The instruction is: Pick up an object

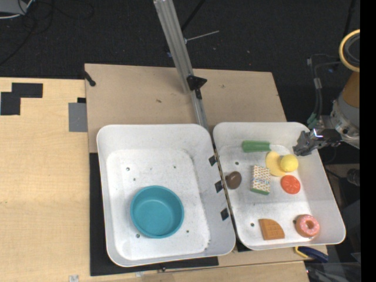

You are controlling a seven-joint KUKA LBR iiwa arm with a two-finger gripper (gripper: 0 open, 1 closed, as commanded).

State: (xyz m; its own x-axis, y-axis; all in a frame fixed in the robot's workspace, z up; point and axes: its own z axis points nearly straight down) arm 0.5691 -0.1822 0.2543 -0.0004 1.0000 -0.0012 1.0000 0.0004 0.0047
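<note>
Camera view puts your gripper at the right bin's far right rim; you cannot tell how it stands. The yellow toy sits just beside it, touching the red ball; a descent could clip the rim or shove both.

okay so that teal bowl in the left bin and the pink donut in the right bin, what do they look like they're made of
The teal bowl looks like moulded plastic: one even colour, smooth thin wall, soft sheen rather than metal glare. The pink donut looks like a toy, likely plastic or rubber: flat pink ring with a paler band, matte, no crumb texture. At this resolution, foam can't be ruled out.
</note>
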